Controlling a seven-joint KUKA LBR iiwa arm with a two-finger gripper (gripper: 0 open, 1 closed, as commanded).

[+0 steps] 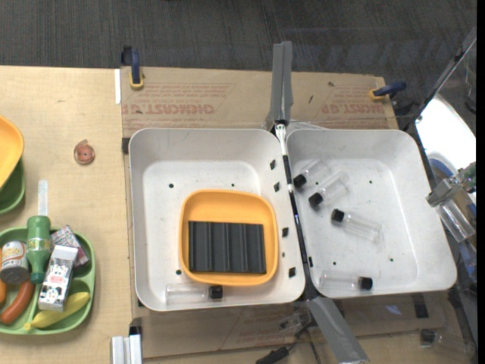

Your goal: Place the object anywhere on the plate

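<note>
bench under slanted overhead view, two shallow white bins side by side on brown cardboard. left bin (151,165): one yellow-orange plate (227,203), rounded square, lying toward the near half of the bin floor; on it a dark ribbed rectangular block (226,247), flat and covering most of the plate's near part; one clear vial with a black cap (193,293) lying on its side just beside the plate's near edge, off the plate. right bin (402,165): four clear black-capped vials, all lying flat and all apart from the plate, two near the dividing wall (312,176) and (327,192), one toward the middle (356,224), one by the near wall (342,282). arm: a grey metal part at the far right edge (455,189), possibly the gripper, outside the right bin's rim; too little of it visible to tell whether its fingers are apart or together, and nothing seen between them. left of the bins, on the wooden tabletop (61,112): a green tray (76,309) of toy food with a small green bottle (38,243), part of a yellow dish (7,154) at the edge, and a small round pink item (84,152).
</note>
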